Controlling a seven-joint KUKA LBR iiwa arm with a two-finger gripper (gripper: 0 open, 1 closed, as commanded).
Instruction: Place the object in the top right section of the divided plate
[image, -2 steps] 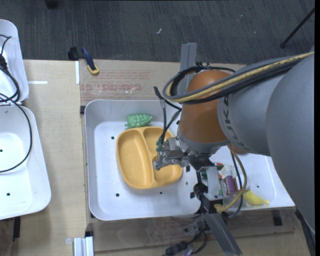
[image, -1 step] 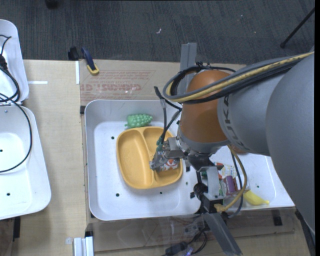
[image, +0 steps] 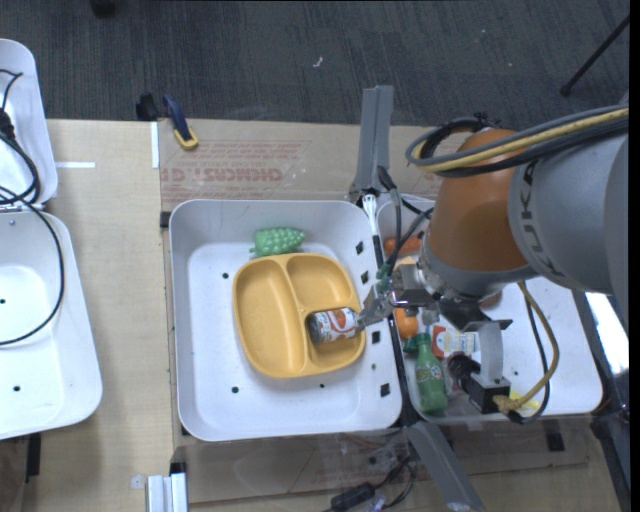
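Toward the right of the scene, the grey arm with its orange band reaches over the divider between the two shallow white bins, and its gripper sits at the right rim of the yellow divided plastic plate. Whether the fingers are wide, narrow or closed on anything cannot be told; they are small and partly lost against the bin wall.

That plate lies in the left white bin, roughly at its middle, with one large section on the left and two smaller sections on the right. A small cylindrical can with a red and white label lies on its side in the near right section, its right end just beside the gripper. A green knobbly plastic toy rests on the bin floor just beyond the far rim of the plate.

Under the arm, the right white bin holds a green plastic bottle near its left wall, with an orange round object just beyond it. Both bins sit on a brown cardboard-covered surface.
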